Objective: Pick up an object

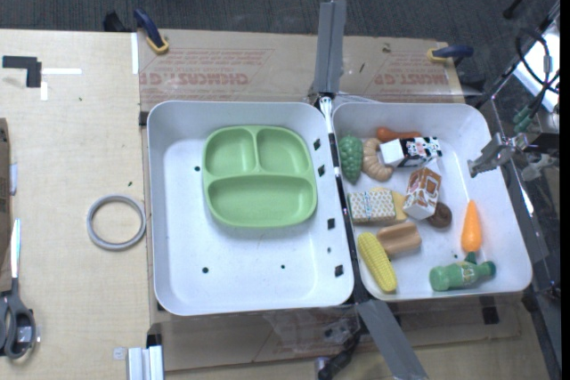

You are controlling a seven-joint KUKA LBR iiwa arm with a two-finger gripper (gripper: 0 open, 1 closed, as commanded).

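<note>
The right bin (499, 280) holds several toy foods. Among them are a yellow corn cob (377, 262), a brown bread log (398, 238), an orange carrot (470, 227), a green bottle (461, 275), a small orange-and-white carton (424, 191), a cracker (372, 206), a green leafy piece (350, 157) and a black-and-white box (419, 149). A grey metal part that looks like my gripper (488, 161) hangs over the bin's right rim, above the carrot and apart from every toy. Nothing shows between its tips.
The left bin (174, 262) bears a green divided plate (260, 175). A grey tape ring (116, 221) and scissors (16, 320) lie on the bench at the left. Blue clamps (151, 31) (450, 54) pin the cardboard behind the bins.
</note>
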